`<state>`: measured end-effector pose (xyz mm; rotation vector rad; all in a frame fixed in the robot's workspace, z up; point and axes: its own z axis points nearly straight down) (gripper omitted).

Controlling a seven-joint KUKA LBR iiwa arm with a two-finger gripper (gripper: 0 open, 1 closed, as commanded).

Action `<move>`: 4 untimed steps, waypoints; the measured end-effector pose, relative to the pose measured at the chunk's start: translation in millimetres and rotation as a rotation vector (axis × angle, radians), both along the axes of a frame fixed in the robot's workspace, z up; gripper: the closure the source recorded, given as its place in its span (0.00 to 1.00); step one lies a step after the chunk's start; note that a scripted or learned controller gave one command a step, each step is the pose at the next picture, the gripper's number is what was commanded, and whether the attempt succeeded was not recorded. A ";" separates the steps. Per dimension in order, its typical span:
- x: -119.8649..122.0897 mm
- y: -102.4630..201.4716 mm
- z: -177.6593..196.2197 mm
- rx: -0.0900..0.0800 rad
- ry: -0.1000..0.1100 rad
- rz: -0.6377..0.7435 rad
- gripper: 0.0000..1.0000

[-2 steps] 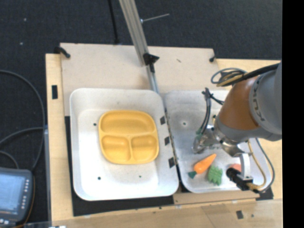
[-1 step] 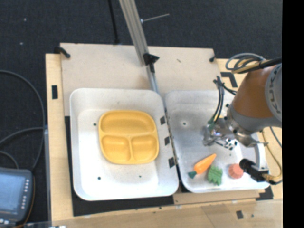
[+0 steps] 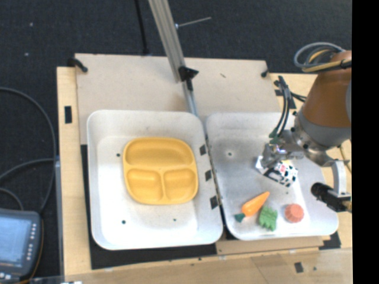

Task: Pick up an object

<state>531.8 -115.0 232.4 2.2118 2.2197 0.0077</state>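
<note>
Low in the right bin [image 3: 237,135] lie a carrot [image 3: 256,203], a green toy [image 3: 268,218] and an orange ball [image 3: 294,213]. The claw [image 3: 273,163] hangs just above them beside a spotted cube [image 3: 288,173]; whether it is parted I cannot tell. Best to centre over one piece before dropping.

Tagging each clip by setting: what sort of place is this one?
Most likely a robot lab's grasping bench, not a home or kitchen. Two white bins sit on a plain board, toy items like a carrot lie in the right bin, and an aluminium mast stands behind them.
</note>
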 end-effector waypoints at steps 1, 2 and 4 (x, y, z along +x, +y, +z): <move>1.0 -0.9 3.7 0.002 0.007 0.002 1.00; 12.5 57.8 -2.9 0.003 0.009 0.004 1.00; 35.5 168.6 -1.7 0.003 0.009 0.004 1.00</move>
